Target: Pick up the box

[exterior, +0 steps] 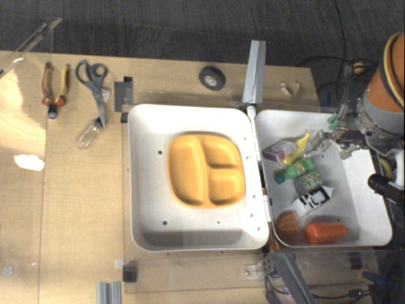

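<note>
A small white and purple box (280, 149) lies in the right bin (373, 189), near its upper left. A yellow object (299, 146) leans against the box, and a green bottle (295, 171) lies just below it. My gripper (329, 137) hangs over the bin's upper middle, to the right of the box and close to the yellow object's far end. Nothing shows in its grasp. The grey arm with its orange band (391, 81) comes in from the right edge.
A black and white packet (314, 197), a brown round item (288, 224) and an orange-red item (326, 232) lie lower in the right bin. The left bin (149, 189) holds a yellow divided plate (205, 168). Scissors (95, 84), pliers (54, 87) and a tape roll (212, 77) lie on the bench.
</note>
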`<action>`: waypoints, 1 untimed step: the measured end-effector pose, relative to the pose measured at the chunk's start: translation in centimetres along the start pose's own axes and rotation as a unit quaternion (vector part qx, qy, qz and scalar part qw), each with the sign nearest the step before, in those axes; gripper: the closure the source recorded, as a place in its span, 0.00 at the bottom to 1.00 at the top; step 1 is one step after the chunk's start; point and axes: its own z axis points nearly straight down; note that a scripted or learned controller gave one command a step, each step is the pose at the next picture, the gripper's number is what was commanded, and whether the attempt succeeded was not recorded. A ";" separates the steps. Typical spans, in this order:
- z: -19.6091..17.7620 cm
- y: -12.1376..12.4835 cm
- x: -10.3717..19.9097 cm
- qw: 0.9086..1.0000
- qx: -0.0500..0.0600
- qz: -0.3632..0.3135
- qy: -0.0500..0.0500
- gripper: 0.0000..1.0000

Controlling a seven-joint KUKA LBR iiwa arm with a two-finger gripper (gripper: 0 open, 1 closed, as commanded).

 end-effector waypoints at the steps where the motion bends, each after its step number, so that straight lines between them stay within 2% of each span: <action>1: 13.0 5.5 2.2 1.000 0.001 -0.010 0.000 0.00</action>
